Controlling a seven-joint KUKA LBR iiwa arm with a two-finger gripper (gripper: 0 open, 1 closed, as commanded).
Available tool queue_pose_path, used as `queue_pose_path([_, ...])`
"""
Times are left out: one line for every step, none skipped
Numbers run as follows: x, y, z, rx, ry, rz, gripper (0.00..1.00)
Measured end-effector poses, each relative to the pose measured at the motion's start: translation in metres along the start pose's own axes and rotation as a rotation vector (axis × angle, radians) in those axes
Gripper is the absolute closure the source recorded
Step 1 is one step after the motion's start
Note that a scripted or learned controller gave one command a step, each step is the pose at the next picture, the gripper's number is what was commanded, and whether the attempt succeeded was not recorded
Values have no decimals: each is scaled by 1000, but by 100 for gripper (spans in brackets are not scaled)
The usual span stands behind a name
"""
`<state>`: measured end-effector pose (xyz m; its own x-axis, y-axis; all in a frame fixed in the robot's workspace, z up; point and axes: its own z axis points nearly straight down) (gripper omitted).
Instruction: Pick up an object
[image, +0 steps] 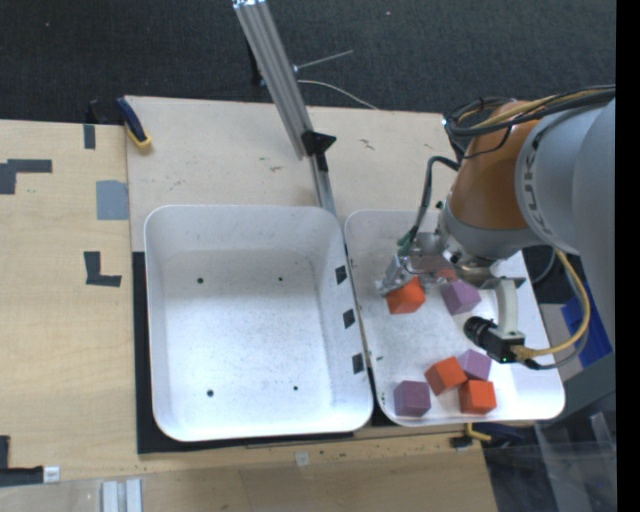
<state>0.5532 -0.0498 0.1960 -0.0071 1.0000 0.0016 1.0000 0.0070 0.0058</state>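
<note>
Fixed overhead camera, slanted down, both white bins (165, 230) in frame

We see open floor across the shallow white left bin (250, 320). In the shallow white right bin (385, 228), orange and purple foam cubes (445, 378) crowd the near end, and the grey arm (520, 190) blocks its far right side.

The gripper (408, 278) hangs over the right bin (380, 230), near its left wall. One block (405, 297) sits directly under the fingertips, and a second block (461, 296) lies just to their right. Four more blocks (446, 375) lie in a group well in front of the fingers. The left bin (160, 330) lies to the left of the fingers, touching the right bin.
</note>
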Motion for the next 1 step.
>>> queue_pose_path([81,-9,5,9,1,-3,100])
